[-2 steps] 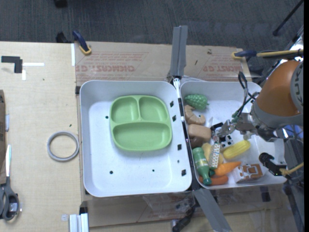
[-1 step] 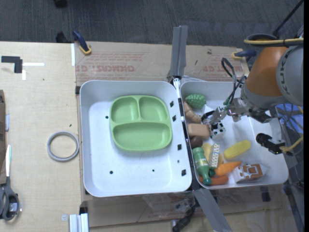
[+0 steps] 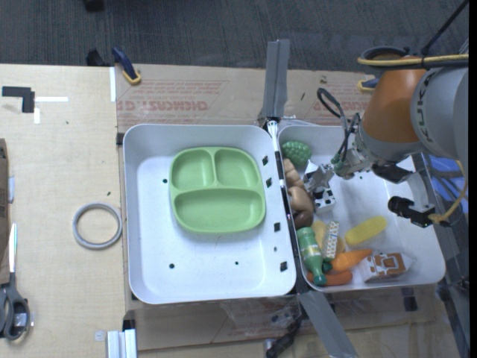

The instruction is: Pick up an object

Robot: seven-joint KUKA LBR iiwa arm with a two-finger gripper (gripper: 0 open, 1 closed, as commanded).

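Camera view: end effector (image 3: 322, 179) beside brown toy (image 3: 297, 192), right bin (image 3: 417, 278).

Dark grey carpet (image 3: 223, 13) across the top, with a chair caster (image 3: 92, 0) at upper left. Below, a pale wooden bench (image 3: 52, 162) overlaid by brown cardboard (image 3: 186, 95). On the wood: a roll of tape (image 3: 97, 224), scissors (image 3: 11, 304) at the left edge, a blue clamp (image 3: 127, 66). Even, soft light.
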